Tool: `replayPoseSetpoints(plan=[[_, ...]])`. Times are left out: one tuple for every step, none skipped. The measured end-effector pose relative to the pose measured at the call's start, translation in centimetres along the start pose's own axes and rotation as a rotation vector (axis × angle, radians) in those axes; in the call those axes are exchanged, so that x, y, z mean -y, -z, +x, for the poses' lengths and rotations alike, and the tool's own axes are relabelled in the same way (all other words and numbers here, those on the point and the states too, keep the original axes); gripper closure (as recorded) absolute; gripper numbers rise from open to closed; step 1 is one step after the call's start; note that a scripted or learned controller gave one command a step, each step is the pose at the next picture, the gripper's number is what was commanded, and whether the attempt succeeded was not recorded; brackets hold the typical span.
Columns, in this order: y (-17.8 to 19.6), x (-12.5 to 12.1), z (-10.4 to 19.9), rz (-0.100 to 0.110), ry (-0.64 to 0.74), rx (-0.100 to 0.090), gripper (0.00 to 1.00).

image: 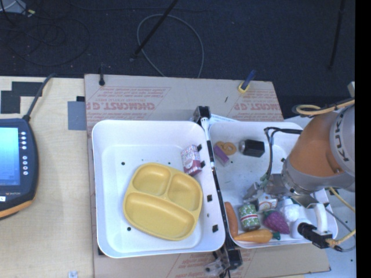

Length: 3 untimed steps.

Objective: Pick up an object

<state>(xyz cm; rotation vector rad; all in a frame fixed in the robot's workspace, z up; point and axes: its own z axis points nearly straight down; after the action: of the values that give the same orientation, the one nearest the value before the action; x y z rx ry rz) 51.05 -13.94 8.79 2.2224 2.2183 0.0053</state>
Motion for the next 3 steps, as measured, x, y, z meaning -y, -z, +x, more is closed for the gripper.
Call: replayPoseSetpoints(plan=[[0.7,0.0,-0.1,0.006,-0.003,-0.003,1.00],[6.0,-7.2,5.9,0.001,0.009,-0.001,1.00],[12.6,-6.5,12.0,0.004,0.007,-0.001,1.00]])
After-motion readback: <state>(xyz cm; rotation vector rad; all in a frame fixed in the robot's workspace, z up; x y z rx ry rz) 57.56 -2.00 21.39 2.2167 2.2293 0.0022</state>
